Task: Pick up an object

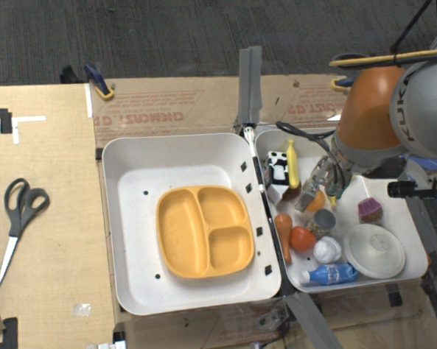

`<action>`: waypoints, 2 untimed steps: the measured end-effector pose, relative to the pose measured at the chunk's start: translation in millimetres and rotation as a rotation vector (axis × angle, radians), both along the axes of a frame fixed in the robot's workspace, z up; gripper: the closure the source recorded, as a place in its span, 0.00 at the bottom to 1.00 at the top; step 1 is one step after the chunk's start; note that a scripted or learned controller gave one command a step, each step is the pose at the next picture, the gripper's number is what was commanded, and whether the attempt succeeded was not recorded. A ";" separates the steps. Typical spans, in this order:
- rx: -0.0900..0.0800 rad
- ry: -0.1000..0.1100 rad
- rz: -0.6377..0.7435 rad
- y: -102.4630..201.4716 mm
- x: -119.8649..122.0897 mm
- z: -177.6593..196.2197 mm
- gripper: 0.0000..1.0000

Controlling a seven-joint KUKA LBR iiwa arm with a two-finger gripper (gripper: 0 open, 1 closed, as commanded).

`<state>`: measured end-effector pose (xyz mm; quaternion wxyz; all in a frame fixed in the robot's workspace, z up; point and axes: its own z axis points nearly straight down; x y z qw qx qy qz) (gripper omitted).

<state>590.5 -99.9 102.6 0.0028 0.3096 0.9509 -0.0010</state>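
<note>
A: Arm's in from the right, gripper (324,180) low in the right bin (416,268), deep in the clutter.

B: Open or closed?

A: Can't tell, it's a blur. No object visibly held. Nearest candidates: an orange piece (314,200) just below it, a grey can (324,219) beside that.

B: Risks?

A: Crowding, I'd say. The banana (292,165), tomato (302,238) and carrot (283,225) sit close, so a closing grab could shove neighbours or pinch two things and slip on the lift.

B: And the left bin (126,235)?

A: Just the yellow tray (205,230), well apart.
</note>
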 end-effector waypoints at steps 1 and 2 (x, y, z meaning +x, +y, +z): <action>0.002 0.002 0.025 41.5 -52.1 133.6 1.00; 0.003 0.003 0.001 86.1 -19.6 184.4 1.00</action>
